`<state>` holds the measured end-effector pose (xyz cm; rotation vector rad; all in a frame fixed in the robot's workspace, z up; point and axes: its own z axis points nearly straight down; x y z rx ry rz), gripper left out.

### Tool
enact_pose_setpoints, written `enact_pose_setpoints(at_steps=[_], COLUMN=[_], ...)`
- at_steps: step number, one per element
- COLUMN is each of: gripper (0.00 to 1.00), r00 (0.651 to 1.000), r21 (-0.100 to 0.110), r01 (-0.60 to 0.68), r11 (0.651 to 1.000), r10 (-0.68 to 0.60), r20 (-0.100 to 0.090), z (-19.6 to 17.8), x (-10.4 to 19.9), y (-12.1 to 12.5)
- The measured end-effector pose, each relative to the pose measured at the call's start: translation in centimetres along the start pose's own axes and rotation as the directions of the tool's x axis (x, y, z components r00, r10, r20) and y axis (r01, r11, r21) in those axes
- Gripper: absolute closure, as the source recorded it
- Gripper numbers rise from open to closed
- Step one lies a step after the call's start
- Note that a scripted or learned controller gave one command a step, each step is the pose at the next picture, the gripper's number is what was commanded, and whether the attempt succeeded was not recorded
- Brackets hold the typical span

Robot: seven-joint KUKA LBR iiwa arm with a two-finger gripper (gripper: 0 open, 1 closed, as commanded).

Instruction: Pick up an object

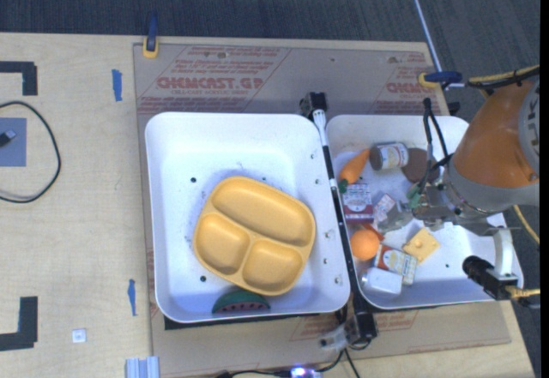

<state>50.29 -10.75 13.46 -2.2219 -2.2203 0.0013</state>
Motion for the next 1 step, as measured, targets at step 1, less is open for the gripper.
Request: enact_pose_setpoints(at_steps=[1], gripper=[0.0], r00=[1.0], r21=[-0.009], r01=[0.001], r11=[1.0], r10=[-0.001], r20=[0.001], z=[4.74], x=[0.81], y=[-2.1])
